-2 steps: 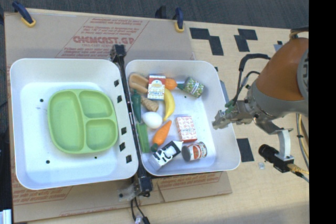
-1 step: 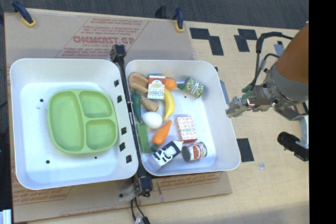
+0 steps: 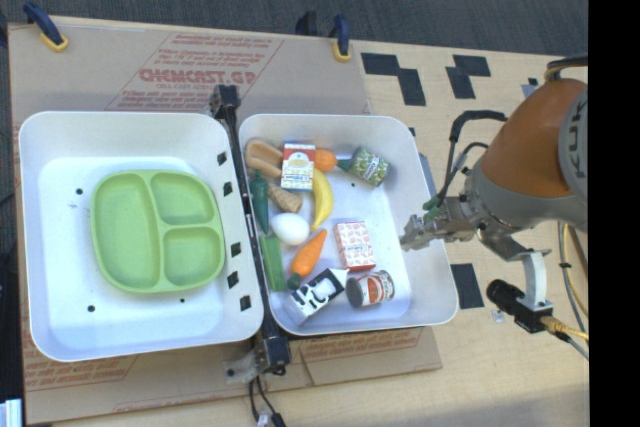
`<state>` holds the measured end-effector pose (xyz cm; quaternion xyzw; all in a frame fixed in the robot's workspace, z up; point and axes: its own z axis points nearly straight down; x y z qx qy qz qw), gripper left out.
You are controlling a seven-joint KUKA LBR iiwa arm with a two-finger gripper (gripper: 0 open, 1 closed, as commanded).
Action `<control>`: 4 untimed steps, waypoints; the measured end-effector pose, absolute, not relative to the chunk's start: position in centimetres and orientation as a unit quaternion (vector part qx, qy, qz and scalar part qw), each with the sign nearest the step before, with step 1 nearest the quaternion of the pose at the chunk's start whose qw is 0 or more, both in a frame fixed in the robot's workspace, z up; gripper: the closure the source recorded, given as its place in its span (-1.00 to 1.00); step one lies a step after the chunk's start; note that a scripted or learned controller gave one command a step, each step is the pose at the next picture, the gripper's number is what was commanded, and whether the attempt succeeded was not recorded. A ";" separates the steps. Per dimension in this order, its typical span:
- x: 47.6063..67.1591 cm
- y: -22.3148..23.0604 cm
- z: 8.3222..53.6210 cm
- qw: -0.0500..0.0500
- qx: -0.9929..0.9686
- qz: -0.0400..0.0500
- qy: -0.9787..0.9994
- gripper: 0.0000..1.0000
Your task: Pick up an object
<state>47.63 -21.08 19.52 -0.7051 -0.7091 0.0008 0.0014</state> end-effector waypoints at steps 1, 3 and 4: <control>48.4 -21.2 27.5 -0.001 -0.705 0.000 -0.709 1.00; 65.4 -21.1 23.4 -0.001 -0.705 0.000 -0.709 1.00; 65.5 -21.0 24.5 -0.001 -0.702 0.000 -0.712 1.00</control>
